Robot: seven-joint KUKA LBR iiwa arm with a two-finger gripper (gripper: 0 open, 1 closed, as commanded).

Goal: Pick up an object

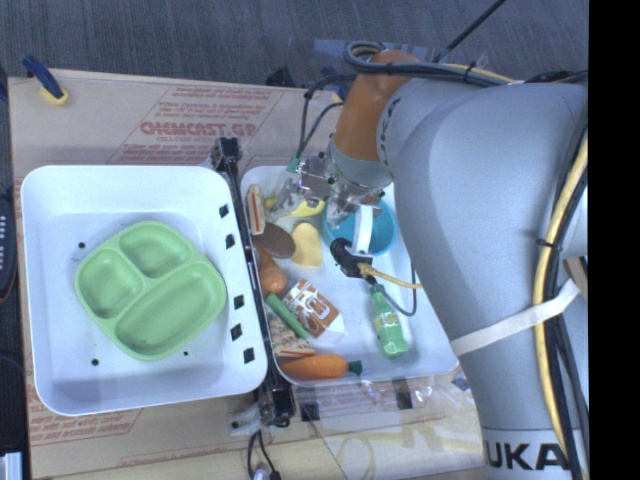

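Note:
The right bin (432, 353) holds a heap of toy food: a carrot (314, 367), a green bottle (390, 330), a snack packet (314, 309), a brown oval piece (279, 240), a pale yellow piece (309, 245), a blue bowl (372, 231) and a hot dog (257, 211). My gripper (328, 196) hangs low over the far end of this bin, above the yellow pieces and next to the blue bowl. The arm's grey body covers the bin's right side.
The left bin (50, 298) holds a green divided plate (150, 288). A black divider with clips (240, 258) runs between the bins. Cardboard (190, 118) lies beyond them, with a blue and yellow clamp (45, 80) at the far left.

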